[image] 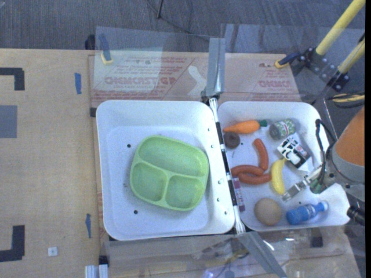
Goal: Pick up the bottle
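Observation:
The blue bottle lies on its side near the front right corner of the right bin, with its paler end pointing right. My gripper hangs just above and slightly left of the bottle, next to the lower end of the banana. Nothing shows held in it. The arm's orange band is at the right edge, above the bin's right wall.
The right bin also holds a carrot, a small can, a black-and-white packet, two sausages, a brown ball and a tan round object left of the bottle. A green divided plate sits in the left bin.

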`<state>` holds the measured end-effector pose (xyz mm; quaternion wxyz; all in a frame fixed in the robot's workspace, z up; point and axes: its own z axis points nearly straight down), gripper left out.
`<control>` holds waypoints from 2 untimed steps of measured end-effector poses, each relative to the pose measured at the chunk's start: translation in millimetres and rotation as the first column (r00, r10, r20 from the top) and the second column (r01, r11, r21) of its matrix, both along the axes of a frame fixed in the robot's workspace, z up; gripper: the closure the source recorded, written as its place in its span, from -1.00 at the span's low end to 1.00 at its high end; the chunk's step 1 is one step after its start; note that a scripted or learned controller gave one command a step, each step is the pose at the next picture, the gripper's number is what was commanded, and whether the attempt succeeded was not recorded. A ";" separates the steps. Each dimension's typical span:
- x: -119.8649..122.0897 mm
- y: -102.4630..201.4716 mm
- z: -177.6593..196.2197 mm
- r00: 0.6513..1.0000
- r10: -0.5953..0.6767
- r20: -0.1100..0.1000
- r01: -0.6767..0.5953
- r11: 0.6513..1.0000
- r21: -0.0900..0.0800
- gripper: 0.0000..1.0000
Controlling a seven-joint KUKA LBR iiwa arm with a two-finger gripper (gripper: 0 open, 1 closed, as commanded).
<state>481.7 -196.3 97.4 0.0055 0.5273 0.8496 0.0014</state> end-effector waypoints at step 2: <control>-1.2 -7.6 -11.1 0.991 -0.131 -0.006 0.131 0.991 0.002 -1.00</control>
